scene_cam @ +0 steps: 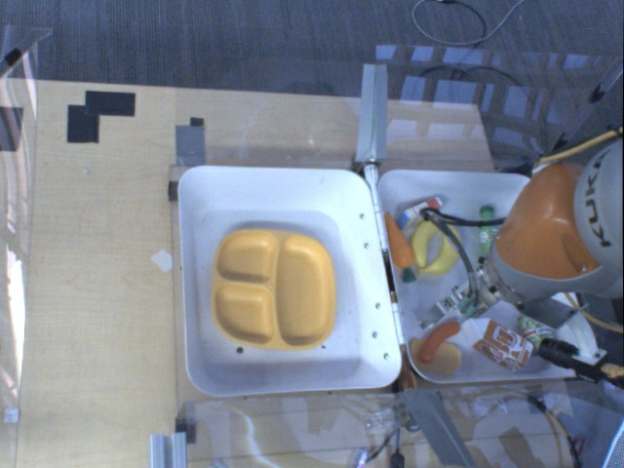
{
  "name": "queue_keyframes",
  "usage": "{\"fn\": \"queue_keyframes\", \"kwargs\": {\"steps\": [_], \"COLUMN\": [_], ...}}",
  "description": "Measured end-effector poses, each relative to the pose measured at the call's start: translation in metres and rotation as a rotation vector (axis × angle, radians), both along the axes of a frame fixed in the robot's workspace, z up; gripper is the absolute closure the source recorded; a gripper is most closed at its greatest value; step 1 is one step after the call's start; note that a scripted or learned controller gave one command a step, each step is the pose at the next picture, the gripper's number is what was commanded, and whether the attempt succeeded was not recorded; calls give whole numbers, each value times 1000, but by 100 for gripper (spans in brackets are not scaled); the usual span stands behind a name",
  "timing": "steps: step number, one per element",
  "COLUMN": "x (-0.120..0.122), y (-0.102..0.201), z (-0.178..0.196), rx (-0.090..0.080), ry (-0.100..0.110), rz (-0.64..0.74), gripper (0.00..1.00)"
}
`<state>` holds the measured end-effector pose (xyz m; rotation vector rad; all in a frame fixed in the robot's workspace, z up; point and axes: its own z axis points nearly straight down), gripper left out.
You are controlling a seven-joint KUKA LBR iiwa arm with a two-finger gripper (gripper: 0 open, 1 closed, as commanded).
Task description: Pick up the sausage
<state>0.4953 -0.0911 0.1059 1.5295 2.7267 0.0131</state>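
On your left, the left bin (pixel 195 261) holds a yellow divided tray (pixel 276 288). Moving right, the right bin (pixel 409 185) has a carrot (pixel 398 243) along its left wall, with a banana (pixel 431 247) just beside it. The sausage (pixel 439 335) lies near the bin's front edge, tilted, touching a pale round item (pixel 444 359). The gripper (pixel 466 298) hovers just above and right of the sausage; you cannot tell its jaw state. A snack packet (pixel 503 344) lies farther right.
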Motion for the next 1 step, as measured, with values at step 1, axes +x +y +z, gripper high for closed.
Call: {"fn": "queue_keyframes", "kwargs": {"steps": [1], "x": [-4], "y": [-1], "z": [-17], "rx": [1], "ry": [7], "rz": [-15], "gripper": [0]}}
